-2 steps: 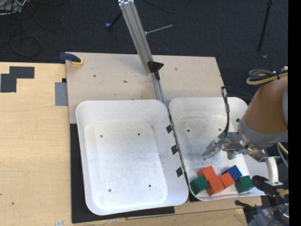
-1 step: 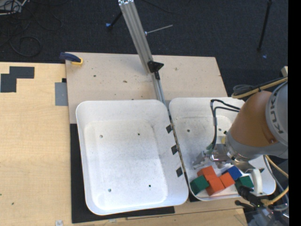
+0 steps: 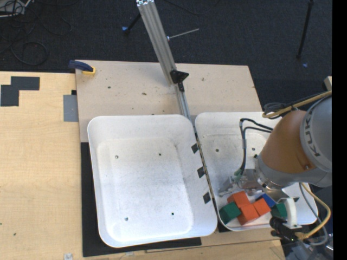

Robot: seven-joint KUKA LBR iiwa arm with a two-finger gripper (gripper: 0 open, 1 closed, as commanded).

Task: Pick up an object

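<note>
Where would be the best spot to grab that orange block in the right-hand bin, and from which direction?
Probably from straight above, closing on the orange block across its two freest sides. It lies low in the near corner of the right white bin, with a green block touching its left and a blue block at its right, so a sideways approach looks blocked.

Robot arm (image 3: 295, 145) reaching in from the right.
Orange-banded wrist bends down; gripper (image 3: 241, 182) hangs low, tips pointing left.

Aluminium rail (image 3: 161, 39) slanting over bench (image 3: 217, 88), blue clamp (image 3: 81, 66) at corner, dark carpet (image 3: 244, 20)
</note>
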